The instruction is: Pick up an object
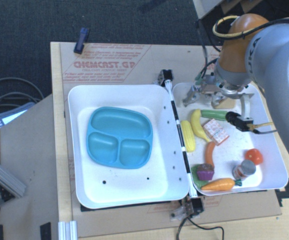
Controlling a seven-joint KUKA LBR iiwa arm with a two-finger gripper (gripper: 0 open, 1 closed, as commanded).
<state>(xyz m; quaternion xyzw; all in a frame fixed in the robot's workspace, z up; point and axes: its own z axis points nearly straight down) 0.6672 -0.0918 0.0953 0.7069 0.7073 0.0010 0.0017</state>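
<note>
My gripper (203,99) hangs over the back of the right bin (277,176), open, with nothing between its fingers. Just in front of it lie a green cucumber (213,114) and a yellow banana (198,124). A corn cob (187,135) rests along the bin's left wall. A white and red packet (216,131) sits beside the banana. Nearer the front are an orange sausage-shaped piece (210,153), a red tomato (254,156), a small can (244,170), a purple toy (204,172) and a carrot (217,185).
The left bin (79,179) holds a blue divided plate (119,136). A blue clip (81,40) lies on the cardboard behind the bins. The arm's grey body fills the right side above the right bin.
</note>
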